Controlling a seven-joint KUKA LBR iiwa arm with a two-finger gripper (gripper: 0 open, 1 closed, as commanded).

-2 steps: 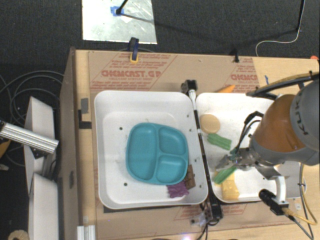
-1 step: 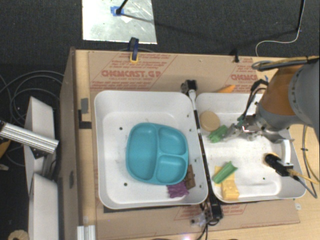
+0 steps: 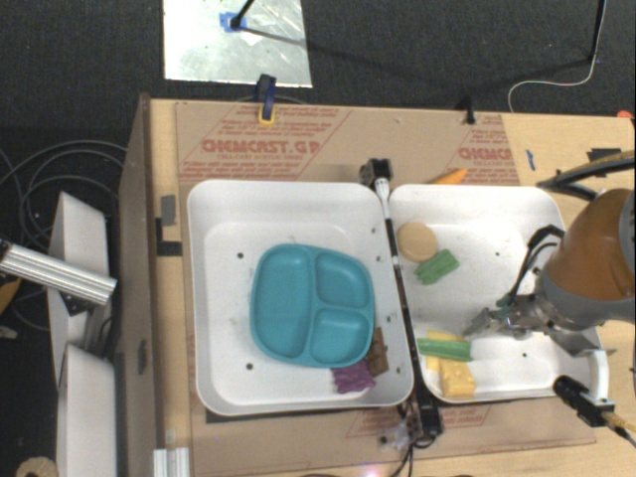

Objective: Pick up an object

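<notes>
Now my gripper hangs low in the right white bin, finger state impossible to tell. Just left of it lie a green stick and a yellow block; crowding risks a glancing miss.

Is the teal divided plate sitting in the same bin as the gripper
No, the teal divided plate lies in the left bin, while the gripper is over the right bin.
</notes>
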